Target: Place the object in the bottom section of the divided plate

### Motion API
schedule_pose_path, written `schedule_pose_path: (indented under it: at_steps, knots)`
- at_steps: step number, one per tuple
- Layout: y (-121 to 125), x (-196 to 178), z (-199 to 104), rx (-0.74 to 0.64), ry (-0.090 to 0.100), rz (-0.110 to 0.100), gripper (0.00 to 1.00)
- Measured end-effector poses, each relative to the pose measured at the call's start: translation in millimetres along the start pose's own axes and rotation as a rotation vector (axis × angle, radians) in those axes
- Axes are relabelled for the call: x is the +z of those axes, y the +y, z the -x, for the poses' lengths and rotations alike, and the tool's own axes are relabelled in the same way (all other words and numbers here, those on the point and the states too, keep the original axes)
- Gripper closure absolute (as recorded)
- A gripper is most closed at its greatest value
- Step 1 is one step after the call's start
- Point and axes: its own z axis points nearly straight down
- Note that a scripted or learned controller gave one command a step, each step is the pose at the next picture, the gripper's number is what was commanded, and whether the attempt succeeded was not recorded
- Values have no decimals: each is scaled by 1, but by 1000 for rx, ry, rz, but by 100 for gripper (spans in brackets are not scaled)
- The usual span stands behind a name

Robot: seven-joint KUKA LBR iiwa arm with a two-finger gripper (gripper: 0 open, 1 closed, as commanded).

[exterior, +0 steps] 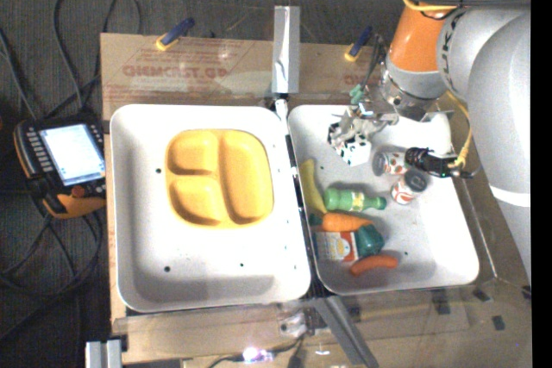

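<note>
A yellow divided plate (220, 177) lies in the left white bin (138, 271), with two small sections on its left and one large section on its right. My gripper (362, 115) hangs low over the far part of the right bin (457, 263). It is right at a small black-and-white cow toy (348, 144), which lies just below and to the left of it. Whether the gripper touches the toy is hard to tell. Nothing rests on the plate.
The right bin also holds a small can (392, 165), a green bottle (354, 202), a yellow banana (310, 185), a carrot (344, 222), a juice box (336, 246) and a red-orange pepper (374, 265). A handheld pendant (65, 155) lies left of the bins.
</note>
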Motion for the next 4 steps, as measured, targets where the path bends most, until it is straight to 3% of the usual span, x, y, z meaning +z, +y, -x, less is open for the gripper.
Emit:
schedule_pose_path:
  at_steps: [1, 3, 4]
  knots:
    - [-2, -25, -77, -186, -10, 27, 100]
    - [-5, -44, -119, -155, -37, 41, 100]
    - [-36, -49, -198, -286, -9, 31, 100]
